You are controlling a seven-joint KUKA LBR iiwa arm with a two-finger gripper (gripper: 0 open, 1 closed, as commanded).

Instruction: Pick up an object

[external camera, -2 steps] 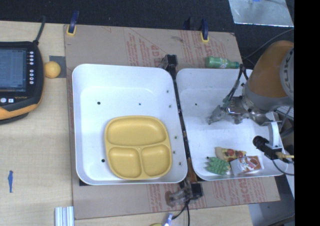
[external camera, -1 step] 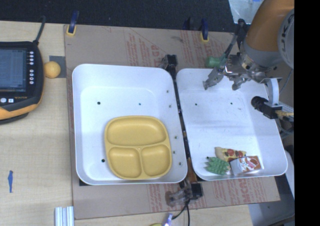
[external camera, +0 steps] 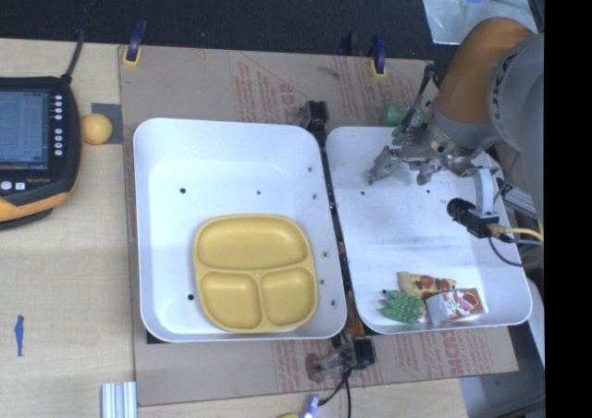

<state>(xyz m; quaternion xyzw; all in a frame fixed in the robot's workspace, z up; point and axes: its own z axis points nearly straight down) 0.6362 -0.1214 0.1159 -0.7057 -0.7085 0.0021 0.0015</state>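
In the right bin (external camera: 407, 231), three small items lie bunched in the near right corner: a pizza-slice toy (external camera: 425, 283), a green leafy toy (external camera: 401, 306) and a red and white packet (external camera: 459, 303). My gripper (external camera: 399, 176) hangs over the far part of that bin, well apart from them. Its two fingers are spread open with bare bin floor between them. A yellow divided plate (external camera: 256, 271) sits in the left bin (external camera: 166, 185).
A black teach pendant (external camera: 28, 143) and a yellow ball (external camera: 95, 128) lie left of the bins. A small green object (external camera: 396, 115) sits just beyond the right bin's far rim. A black cable plug (external camera: 468, 215) hangs off the arm over the right bin.
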